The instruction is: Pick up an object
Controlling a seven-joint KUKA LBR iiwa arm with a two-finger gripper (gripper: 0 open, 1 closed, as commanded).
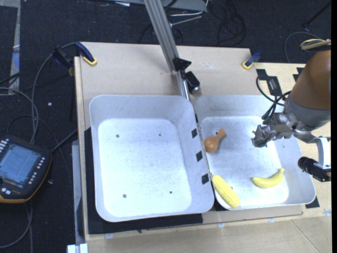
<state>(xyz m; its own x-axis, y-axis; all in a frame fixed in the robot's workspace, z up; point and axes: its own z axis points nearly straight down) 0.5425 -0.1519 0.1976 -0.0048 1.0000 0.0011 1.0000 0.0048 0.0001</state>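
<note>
White bins, two, shallow, side by side on a tan tabletop (131, 62).

Left bin (105, 109): speckled floor, well apart from the pincer, across the shared rim.

Right bin (295, 194): holds three candidate objects and the pincer.

Item 1, brown toy drumstick (214, 140): left of the pincer at about the same height in the view, long axis slanting up toward the right, close to the shared rim.

Item 2, yellow corn cob (226, 191): below and left of the pincer, at the bin's lower left corner, axis slanting down to the right.

Item 3, yellow banana (268, 179): nearest candidate, lying just below the pincer, apart from it, curved, long axis roughly crosswise.

Pincer (259, 137): over the bin floor, nothing visibly gripped; whether apart or together cannot be told.

Judgement: banana is the shortest reach, with open floor around it.
</note>
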